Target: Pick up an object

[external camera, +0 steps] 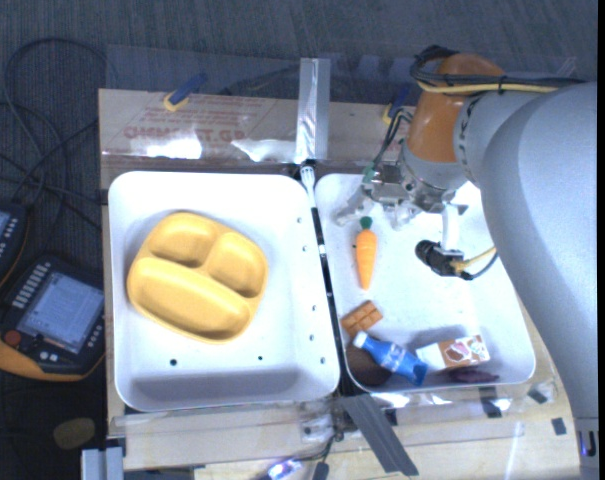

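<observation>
Bottle (pixel 392 358) lay at right bin's (pixel 502 298) front edge; carrot (pixel 365 253) pointed front-to-back just below gripper (pixel 387 203) near back edge; finger state unclear.

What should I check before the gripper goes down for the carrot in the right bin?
1. Gripper above carrot's top end: ok.
2. Nothing between its fingers: cannot tell.
3. Carrot lies apart from the brown block and blue bottle: ok.
4. Carrot clear of the bin wall: ok, but near.
5. Black cable hanging beside the carrot: not ok, could snag.
</observation>
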`<state>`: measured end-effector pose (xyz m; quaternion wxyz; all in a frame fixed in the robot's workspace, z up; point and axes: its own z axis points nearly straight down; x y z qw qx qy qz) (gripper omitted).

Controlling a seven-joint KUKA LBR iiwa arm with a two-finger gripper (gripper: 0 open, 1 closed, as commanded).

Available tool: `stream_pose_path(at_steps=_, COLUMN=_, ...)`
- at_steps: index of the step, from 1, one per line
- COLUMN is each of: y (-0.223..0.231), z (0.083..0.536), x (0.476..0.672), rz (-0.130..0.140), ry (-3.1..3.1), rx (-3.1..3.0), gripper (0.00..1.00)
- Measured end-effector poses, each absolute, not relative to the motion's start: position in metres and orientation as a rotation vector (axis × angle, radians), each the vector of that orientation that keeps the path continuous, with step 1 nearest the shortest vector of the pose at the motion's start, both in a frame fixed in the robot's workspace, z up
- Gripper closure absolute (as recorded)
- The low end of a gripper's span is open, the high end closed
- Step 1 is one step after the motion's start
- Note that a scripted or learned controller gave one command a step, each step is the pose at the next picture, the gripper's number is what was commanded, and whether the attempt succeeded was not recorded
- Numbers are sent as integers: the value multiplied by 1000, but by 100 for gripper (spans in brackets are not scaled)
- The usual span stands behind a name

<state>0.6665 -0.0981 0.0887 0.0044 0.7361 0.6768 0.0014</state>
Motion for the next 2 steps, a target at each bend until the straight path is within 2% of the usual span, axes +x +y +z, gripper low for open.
stream_pose_path(at_steps=1, y=-98, z=101, x=668, rz=6, ry=2120, rx=2303, gripper=100)
stream_pose_path(at_steps=2, y=-25, z=184, x=668, rz=-3, ry=2144, rx=2296, gripper=100)
